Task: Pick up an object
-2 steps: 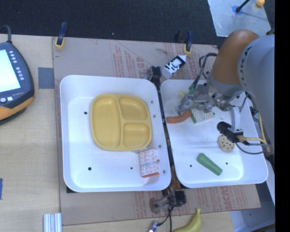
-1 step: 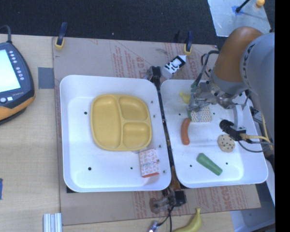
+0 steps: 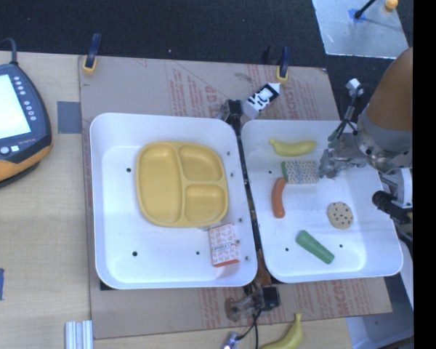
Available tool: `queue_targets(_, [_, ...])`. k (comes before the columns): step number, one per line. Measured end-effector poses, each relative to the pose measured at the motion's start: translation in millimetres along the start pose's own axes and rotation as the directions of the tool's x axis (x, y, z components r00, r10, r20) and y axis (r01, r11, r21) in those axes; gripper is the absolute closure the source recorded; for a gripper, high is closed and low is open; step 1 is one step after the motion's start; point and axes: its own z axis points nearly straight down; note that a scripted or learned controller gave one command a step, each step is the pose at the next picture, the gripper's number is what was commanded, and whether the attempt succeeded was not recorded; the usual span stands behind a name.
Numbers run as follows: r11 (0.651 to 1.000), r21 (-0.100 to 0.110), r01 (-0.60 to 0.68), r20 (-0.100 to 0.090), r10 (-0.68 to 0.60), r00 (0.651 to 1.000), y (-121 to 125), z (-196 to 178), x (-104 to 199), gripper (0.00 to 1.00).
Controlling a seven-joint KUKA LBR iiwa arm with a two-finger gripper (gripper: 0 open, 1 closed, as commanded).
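The right bin [image 3: 370, 264] holds a yellow banana [image 3: 292, 147], a speckled grey-green block [image 3: 299, 171], an orange-red sausage [image 3: 277, 197], a round cookie [image 3: 340, 214] and a green cucumber [image 3: 315, 246]. My gripper [image 3: 333, 163] reaches in from the right, low over the bin. It sits just beside the right end of the speckled block and below the banana's right tip. I see nothing held in it. The arm's orange band [image 3: 392, 93] is at the right edge.
In the left bin [image 3: 112, 257] lie a yellow divided plate [image 3: 182, 182] and a small pink-and-white carton [image 3: 224, 244]. A teach pendant [image 3: 11, 122] rests at the far left. A black-and-white item [image 3: 262, 97] lies behind the bins, and another banana [image 3: 291, 334] in front.
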Motion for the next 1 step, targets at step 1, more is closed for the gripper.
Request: queue_targets(1, [1.000, -0.001, 0.003, 0.000, -0.003, 1.000, -2.6, -25.8, 39.1, 1.00])
